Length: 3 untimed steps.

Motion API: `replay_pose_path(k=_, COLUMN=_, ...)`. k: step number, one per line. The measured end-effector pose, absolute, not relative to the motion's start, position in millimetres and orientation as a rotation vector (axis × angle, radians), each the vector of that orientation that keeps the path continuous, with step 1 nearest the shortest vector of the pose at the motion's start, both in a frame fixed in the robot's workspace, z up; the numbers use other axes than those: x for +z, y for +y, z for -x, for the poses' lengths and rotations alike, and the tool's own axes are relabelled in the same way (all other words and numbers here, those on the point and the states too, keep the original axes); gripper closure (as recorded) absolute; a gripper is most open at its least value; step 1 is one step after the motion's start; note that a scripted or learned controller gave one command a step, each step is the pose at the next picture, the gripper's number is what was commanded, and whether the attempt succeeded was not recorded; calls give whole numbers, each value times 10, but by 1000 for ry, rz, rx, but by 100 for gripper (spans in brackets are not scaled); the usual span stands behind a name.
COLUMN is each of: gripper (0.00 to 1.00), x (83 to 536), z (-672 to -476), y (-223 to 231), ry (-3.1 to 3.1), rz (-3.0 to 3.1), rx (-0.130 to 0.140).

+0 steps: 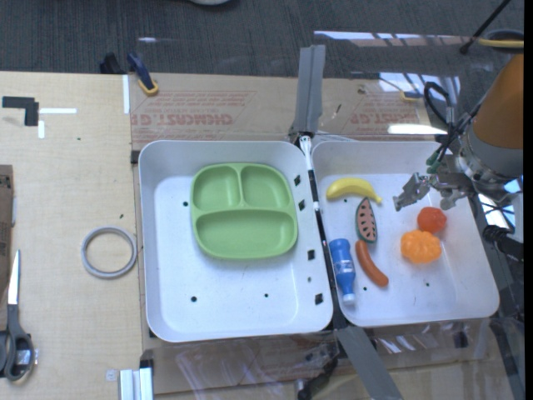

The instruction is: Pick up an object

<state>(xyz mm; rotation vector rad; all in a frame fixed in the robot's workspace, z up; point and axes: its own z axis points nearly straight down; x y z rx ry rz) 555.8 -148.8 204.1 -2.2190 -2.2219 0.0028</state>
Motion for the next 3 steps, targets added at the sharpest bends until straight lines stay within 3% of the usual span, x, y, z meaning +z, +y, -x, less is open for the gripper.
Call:
replay_pose_path(k=1, gripper=0, x=987, z=-5725, y=-992, ry=-2364, rz=2066, rx=3)
replay_pose_path(k=2, gripper=100, x=1083, z=-5727, y=-1010, ry=-2360, rz=2072, rx=3)
replay_pose_path(k=3, gripper=100, x=1911, z=-5878, y=-121, ry=-2179, rz=2261, rx=3)
